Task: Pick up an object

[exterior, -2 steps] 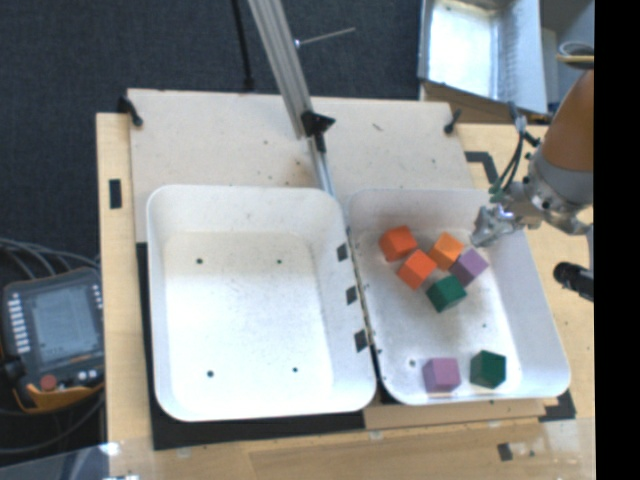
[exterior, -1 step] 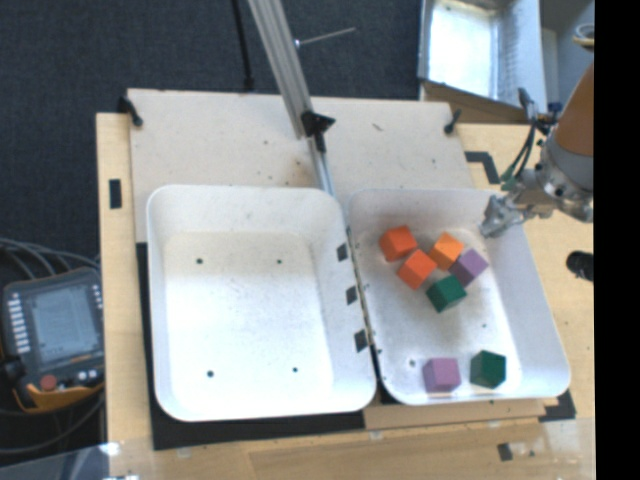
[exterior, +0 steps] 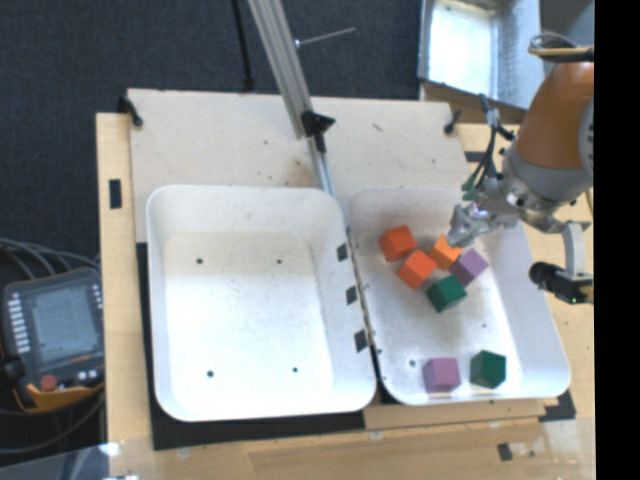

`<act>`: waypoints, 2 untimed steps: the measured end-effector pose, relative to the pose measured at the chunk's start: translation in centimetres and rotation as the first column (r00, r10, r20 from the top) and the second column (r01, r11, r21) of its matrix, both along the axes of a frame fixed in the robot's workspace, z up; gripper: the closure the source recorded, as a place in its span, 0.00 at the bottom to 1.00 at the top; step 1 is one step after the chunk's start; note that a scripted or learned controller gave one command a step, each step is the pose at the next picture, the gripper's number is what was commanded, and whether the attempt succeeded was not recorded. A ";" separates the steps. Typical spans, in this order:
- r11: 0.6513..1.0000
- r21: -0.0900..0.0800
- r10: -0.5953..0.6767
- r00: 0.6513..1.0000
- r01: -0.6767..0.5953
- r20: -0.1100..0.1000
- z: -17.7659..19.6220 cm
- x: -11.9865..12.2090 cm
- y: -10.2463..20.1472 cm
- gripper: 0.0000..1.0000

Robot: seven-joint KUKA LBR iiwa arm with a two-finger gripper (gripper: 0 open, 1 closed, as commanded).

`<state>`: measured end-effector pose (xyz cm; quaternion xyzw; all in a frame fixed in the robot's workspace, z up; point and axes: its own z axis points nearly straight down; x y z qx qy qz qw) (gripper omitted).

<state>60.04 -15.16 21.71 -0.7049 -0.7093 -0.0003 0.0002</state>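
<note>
Here the right bin (exterior: 525,313) holds seven blocks (exterior: 418,267); whether the end effector (exterior: 462,230) is spread, I cannot tell.

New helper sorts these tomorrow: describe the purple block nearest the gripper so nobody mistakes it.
Go to the right bin. A cluster of blocks sits in its upper middle, under the gripper. The purple block is at the cluster's right edge, between an orange block and a green block.

Tool (exterior: 463,230) tips blurred, grip unclear; small orange block (exterior: 446,252) partly hidden under it; arm (exterior: 555,128) cut off right
</note>
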 end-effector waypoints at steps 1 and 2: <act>1.000 0.000 0.000 1.000 0.000 0.000 -0.2 -0.6 4.8 1.00; 1.000 0.000 0.000 1.000 0.000 0.001 1.4 -2.1 9.4 1.00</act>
